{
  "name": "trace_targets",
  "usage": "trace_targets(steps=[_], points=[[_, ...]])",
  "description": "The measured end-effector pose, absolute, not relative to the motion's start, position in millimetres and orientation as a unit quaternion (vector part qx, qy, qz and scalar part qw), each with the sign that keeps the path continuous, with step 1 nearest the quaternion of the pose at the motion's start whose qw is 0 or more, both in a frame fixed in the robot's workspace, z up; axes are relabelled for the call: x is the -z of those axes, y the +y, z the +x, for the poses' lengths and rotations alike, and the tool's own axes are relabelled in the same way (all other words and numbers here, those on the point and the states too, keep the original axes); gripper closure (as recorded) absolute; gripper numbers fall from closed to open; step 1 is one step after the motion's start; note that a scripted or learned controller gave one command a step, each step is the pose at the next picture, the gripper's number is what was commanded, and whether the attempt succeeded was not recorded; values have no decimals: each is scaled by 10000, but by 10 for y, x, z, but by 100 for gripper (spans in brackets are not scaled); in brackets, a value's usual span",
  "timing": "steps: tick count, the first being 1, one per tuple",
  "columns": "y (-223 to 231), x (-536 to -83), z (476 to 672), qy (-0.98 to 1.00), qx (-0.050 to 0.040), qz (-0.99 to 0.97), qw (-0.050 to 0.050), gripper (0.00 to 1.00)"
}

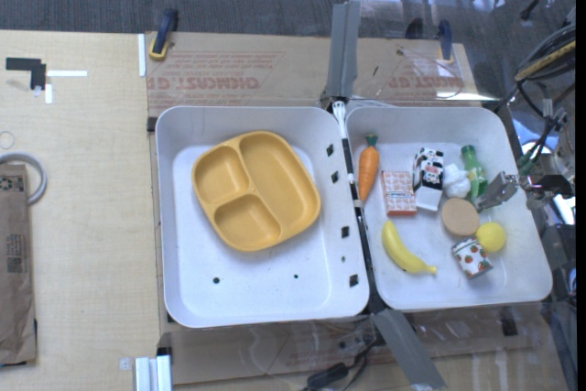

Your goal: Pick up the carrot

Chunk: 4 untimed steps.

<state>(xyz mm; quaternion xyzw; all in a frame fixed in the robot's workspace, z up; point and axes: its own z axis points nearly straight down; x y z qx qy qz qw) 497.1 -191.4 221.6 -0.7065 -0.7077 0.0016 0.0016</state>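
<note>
Carrot (368, 170) lies near the right bin's (531, 288) left wall, toward its far left corner, tip pointing nearward. Red carton (398, 193) just beside it. Gripper (502, 189) hovers near the bin's right edge; state cannot be determined.

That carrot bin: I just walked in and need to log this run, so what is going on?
The tool sits at the right side of the right bin, near the green bottle and the tan disc. The carrot lies untouched by the bin's left wall, apart from the tool. The yellow divided plate lies in the left bin.
</note>
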Motion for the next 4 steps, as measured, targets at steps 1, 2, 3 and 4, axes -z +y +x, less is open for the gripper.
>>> trace_targets(steps=[1, 2, 3, 4], points=[[-1187, -2894, 5159, -6083, -22, -7937, 8, 0], [-83, -2146, 5029, -5968, -33, -8024, 11, 0], [-103, -2217, 5032, -5954, -57, -8034, 16, 100], [-665, -1889, 5852, -5276, -32, -8495, 4, 100]])
